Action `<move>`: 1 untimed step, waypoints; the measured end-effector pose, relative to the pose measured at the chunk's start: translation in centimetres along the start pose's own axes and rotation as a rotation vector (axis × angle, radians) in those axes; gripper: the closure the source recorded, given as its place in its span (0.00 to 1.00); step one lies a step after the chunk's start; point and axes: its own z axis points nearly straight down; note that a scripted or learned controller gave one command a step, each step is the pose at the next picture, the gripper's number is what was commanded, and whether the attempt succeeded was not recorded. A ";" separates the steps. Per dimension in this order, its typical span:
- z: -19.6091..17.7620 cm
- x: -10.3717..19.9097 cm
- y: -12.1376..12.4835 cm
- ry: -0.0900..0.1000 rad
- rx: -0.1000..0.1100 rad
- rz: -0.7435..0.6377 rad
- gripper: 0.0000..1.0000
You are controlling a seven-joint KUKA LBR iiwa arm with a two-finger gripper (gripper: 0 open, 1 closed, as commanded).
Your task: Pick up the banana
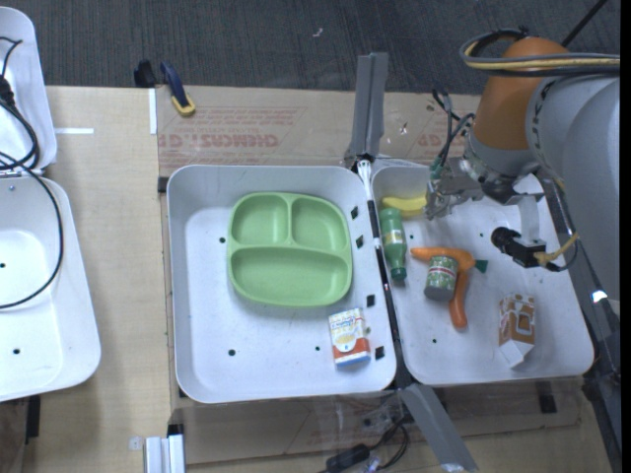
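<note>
Cardboard covers the surface [99, 136] we look down on, printed with faint red lettering along its far edge, and beyond it runs a dark carpeted floor [246, 18]. Two shallow white bins sit side by side on it: the left bin [197, 294] carries a green divided plate [290, 249] and, near its front right corner, a small snack box [349, 337]; the right bin [552, 358] carries the rest. We see the banana [404, 204] lying at the far left corner of the right bin, just beside the divider wall, with a green bottle [393, 245] stretching toward us right below it. Further right lie an orange carrot [455, 286] and a small can [440, 279] resting against it, and a small brown-and-white carton [517, 328] near the bin's right side. A blue-and-yellow clamp [175, 89] rests at the cardboard's far edge, and a white tub with black cable [39, 244] stands at the left. The grey arm [582, 116] comes in from the right, and its pincer [438, 203] hangs low over the far corner of the right bin, just beside the banana's right end. We cannot tell whether it touches the fruit, nor whether it is released or clenched.
</note>
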 end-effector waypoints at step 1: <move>0.0 0.0 0.0 0.000 -0.001 0.000 0.00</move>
